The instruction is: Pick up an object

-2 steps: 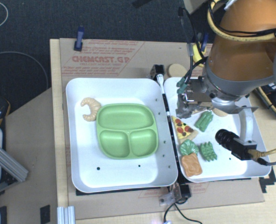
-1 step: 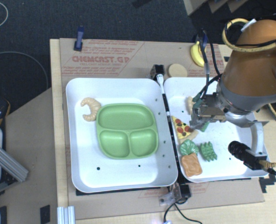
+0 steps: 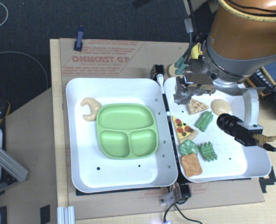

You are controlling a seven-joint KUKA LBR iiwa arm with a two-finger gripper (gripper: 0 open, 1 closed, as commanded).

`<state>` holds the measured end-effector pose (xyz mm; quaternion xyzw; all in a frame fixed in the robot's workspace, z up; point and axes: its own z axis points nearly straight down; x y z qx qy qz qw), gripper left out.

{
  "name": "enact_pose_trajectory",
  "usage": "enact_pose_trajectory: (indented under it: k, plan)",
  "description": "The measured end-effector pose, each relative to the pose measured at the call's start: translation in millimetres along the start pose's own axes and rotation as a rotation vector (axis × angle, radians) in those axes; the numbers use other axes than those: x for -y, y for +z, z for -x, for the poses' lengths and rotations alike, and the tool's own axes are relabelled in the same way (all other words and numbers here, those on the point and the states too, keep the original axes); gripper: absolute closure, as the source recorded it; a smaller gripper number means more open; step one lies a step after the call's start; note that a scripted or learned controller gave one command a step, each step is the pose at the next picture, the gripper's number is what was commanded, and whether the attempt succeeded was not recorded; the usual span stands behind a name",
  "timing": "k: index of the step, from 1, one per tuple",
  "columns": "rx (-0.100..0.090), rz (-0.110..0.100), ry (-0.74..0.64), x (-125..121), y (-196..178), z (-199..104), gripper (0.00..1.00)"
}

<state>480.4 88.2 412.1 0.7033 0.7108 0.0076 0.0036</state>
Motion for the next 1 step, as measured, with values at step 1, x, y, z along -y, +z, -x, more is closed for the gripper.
enact_pose_trajectory:
  k: [1]
  plan:
    - [0.008,-0.024,0.019,3.9,72.6,69.3,1.00]
